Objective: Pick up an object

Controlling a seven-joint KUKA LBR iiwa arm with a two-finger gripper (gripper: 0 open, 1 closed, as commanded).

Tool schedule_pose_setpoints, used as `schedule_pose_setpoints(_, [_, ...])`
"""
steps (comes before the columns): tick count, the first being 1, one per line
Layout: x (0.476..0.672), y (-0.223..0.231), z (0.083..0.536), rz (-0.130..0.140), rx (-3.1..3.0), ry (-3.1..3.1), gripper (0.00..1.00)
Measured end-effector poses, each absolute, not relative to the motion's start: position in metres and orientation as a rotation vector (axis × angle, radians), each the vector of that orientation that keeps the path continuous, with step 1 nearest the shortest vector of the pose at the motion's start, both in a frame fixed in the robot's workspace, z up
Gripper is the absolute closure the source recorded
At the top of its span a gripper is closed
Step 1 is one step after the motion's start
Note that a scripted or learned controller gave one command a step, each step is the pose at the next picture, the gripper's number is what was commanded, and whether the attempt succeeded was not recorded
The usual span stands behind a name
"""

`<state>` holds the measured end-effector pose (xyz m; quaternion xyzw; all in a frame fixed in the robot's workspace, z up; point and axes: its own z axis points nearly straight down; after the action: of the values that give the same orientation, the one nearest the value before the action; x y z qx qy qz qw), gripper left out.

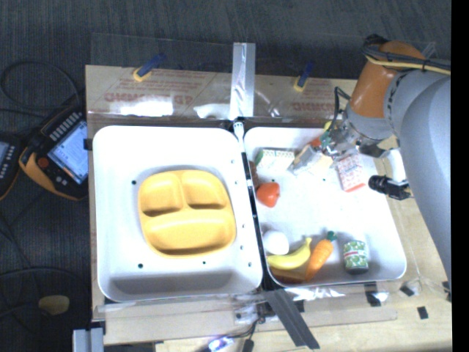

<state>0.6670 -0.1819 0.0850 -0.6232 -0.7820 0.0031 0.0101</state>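
One gripper (pixel 328 142) | over right bin (pixel 388 229) | grip state unreadable

Dark carpet (pixel 220 9) is surrounding the wooden bench (pixel 99 79); black cables (pixel 22 79) and an orange-edged handheld pendant (pixel 58 156) are lying beside the bench's left edge.

Banana (pixel 288 256), carrot (pixel 320 254), tomato (pixel 268 193) in right bin (pixel 381 226)

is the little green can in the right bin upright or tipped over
Upright. The small green can stands on its base in the right white bin's near corner, its round top facing the camera, just right of the orange carrot.
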Motion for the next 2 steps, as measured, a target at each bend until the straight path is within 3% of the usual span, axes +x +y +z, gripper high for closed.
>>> schedule_pose_setpoints(1, [0.656,-0.210,0.100,-0.012,-1.930,-2.461,0.00])
schedule_pose_setpoints(2, [0.582,-0.197,0.094,-0.026,-1.969,-2.466,0.00])
